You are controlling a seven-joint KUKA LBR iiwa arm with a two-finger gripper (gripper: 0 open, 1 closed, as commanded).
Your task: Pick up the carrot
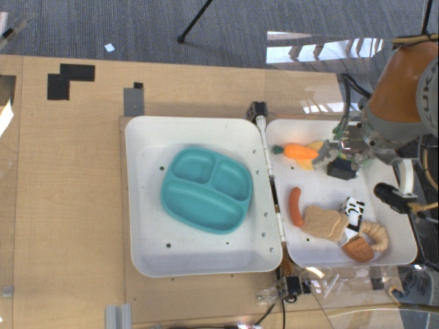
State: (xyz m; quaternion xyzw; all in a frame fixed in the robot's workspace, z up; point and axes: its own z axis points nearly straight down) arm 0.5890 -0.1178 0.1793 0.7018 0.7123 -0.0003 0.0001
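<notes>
Left bin has a teal plate. In the right bin, the carrot lies near the top-left corner, end effector just beside it. Can't tell if it's open or closed.

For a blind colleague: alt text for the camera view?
A grey arm's gripper hovers right of an orange toy carrot in the right white bin. The left white bin holds a teal divided plate.

My tool crowds the carrot from the right; the bin wall hems its left; open floor lies below it.
</notes>
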